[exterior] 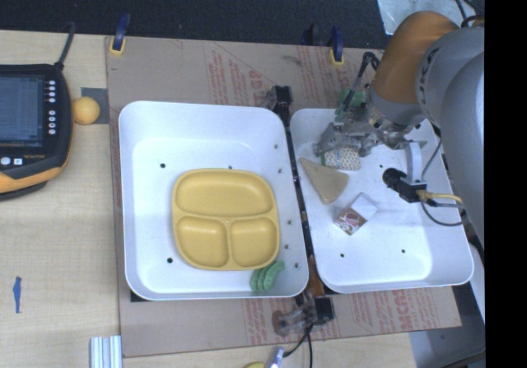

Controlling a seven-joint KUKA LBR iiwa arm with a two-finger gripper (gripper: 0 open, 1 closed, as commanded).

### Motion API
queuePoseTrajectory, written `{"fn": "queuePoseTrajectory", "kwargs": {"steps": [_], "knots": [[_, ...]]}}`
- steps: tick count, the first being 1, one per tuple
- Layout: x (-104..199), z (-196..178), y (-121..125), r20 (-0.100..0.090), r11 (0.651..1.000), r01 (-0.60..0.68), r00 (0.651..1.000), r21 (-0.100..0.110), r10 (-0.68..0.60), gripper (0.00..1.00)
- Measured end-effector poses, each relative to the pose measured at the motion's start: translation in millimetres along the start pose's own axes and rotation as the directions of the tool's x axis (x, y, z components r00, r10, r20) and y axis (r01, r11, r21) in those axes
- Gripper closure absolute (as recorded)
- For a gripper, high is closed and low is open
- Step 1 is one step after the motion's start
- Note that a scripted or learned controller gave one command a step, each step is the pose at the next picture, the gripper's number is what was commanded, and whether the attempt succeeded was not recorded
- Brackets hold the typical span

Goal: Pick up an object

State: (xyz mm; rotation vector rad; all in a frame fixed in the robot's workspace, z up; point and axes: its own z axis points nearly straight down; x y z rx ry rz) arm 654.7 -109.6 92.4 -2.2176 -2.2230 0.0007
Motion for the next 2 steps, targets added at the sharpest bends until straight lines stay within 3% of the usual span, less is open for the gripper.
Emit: {"fn": "queuePoseTrajectory", "kwargs": {"steps": [1, 2], "knots": [[13.9, 0.7, -21.2, 0.002, 1.0, 0.001, 1.0, 0.003, -0.001, 0.0], [-2.4, 0.2, 1.8, 0.0, 1.0, 0.001, 1.0, 0.0, -0.001, 0.0]]}}
